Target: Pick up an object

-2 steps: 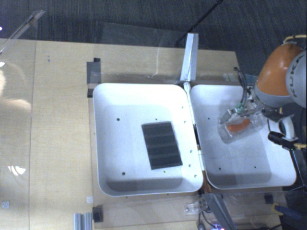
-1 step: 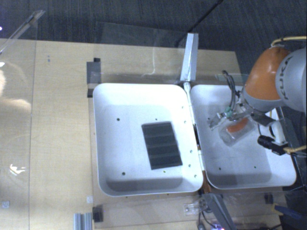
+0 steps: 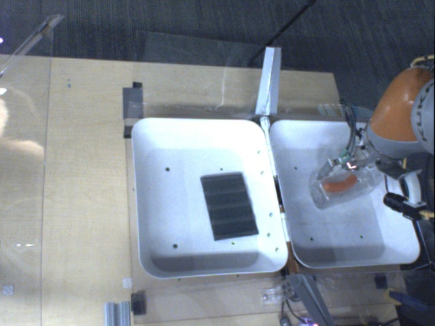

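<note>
**Gripper low in the right bin at an orange object**

A bracket with cables (image 3: pixel 299 297) was seen at the near edge of the bench (image 3: pixel 75 202). Two white bins were set side by side on it. In the left bin (image 3: pixel 156 182) a dark ribbed rectangular pad (image 3: pixel 229 206) was laid flat near the centre, slightly turned. In the right bin (image 3: pixel 353 243) a small orange object (image 3: pixel 338 185) was seen inside something clear and glossy, in the bin's far half. The gripper (image 3: pixel 348 161) was found directly over that object, seemingly touching it; whether its fingers were parted or closed could not be told. The arm (image 3: pixel 404 111), with its orange band, was extended in from the right. A metal post (image 3: pixel 268 83) was placed between the bins' far corners.
</note>
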### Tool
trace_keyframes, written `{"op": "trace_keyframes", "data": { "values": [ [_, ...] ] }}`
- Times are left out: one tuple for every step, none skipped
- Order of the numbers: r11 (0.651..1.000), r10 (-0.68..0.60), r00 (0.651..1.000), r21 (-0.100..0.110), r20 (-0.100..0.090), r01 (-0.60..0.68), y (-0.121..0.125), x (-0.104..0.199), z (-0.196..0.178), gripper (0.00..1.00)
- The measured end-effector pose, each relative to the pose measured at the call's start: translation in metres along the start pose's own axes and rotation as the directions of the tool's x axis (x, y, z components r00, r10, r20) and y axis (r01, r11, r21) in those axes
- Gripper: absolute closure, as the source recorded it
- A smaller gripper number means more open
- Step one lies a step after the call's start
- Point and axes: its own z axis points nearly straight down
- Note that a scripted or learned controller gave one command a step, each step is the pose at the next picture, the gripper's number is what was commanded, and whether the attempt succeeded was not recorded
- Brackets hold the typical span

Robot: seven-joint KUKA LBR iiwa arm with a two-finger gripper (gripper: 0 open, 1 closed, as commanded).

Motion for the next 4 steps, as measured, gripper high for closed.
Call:
{"op": "trace_keyframes", "data": {
  "values": [
    [0.999, -0.034, 0.999, -0.002, -0.001, 0.034, -0.004, 0.039, -0.001, 0.00],
    [0.990, -0.141, 0.990, -0.004, 0.000, 0.141, -0.029, 0.037, -0.002, 0.00],
    [0.990, -0.141, 0.990, -0.012, 0.003, 0.141, -0.025, 0.037, -0.014, 1.00],
    [0.990, -0.141, 0.990, -0.012, 0.003, 0.141, -0.025, 0.037, -0.014, 0.00]
  ]
}}
